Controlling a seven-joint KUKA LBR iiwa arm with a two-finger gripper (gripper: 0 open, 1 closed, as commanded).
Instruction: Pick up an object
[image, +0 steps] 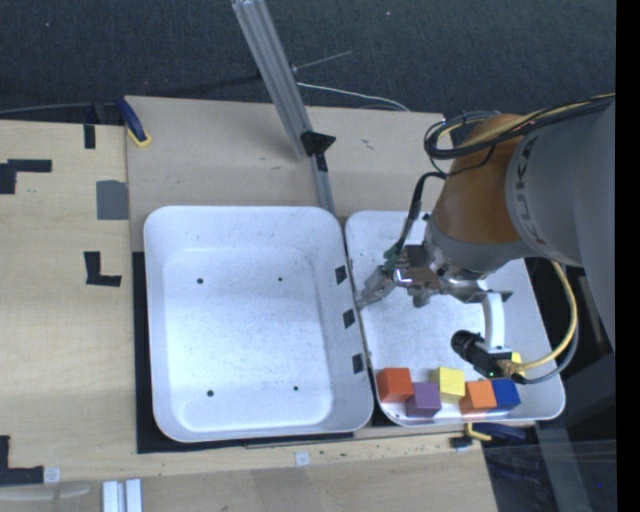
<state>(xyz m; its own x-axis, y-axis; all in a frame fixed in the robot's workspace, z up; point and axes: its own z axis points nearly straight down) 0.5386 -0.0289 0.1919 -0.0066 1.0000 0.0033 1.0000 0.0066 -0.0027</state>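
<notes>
Several small blocks lie along the near edge of the right bin (380, 235): an orange block (395, 383), a purple block (426, 398), a yellow block (452, 381), a second orange block (481, 395) and a blue block (506, 393). My gripper (382, 285) hangs over the left side of the right bin, close to the wall shared with the left bin. It is well behind the blocks and apart from them. Nothing shows in its grasp.
The left bin (160, 300) sits beside the right one. A slanted metal rail (285, 85) runs down from the top to the bins' back edge. Black cables loop around the wrist, and a yellow cable (570, 320) hangs on the right.
</notes>
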